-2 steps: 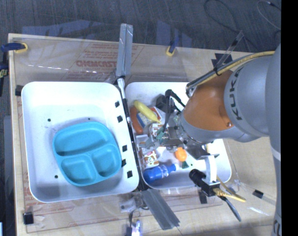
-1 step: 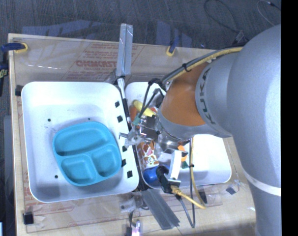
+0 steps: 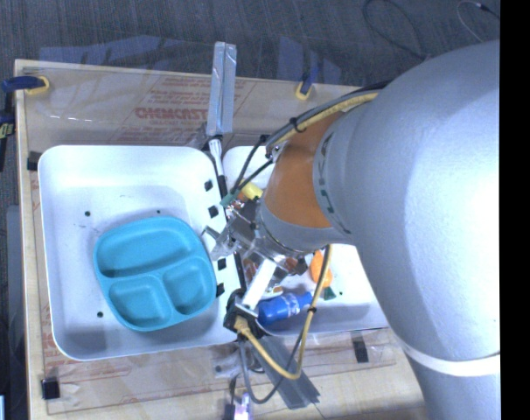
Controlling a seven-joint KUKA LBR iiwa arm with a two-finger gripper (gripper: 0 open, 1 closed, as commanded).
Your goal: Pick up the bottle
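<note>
Red print on counter (image 3: 116,112) sheet behind bins, apparently "CHEMCAST"; smaller lines illegible. Bottle (image 3: 282,308), blue, lies on side in right bin (image 3: 357,309) near front wall, no label readable. Claw (image 3: 239,245) low over divider between bins, beside bottle; opening: cannot tell, wrist blocks view. Orange item (image 3: 320,268) just behind bottle. Blue divided tray (image 3: 151,271) in left bin (image 3: 64,191).

The surface (image 3: 116,112) is viewed from above at a slant by one fixed camera; the left bin (image 3: 64,191) is seen whole, the right bin (image 3: 357,300) largely covered by the arm (image 3: 422,191) close beneath the lens.
</note>
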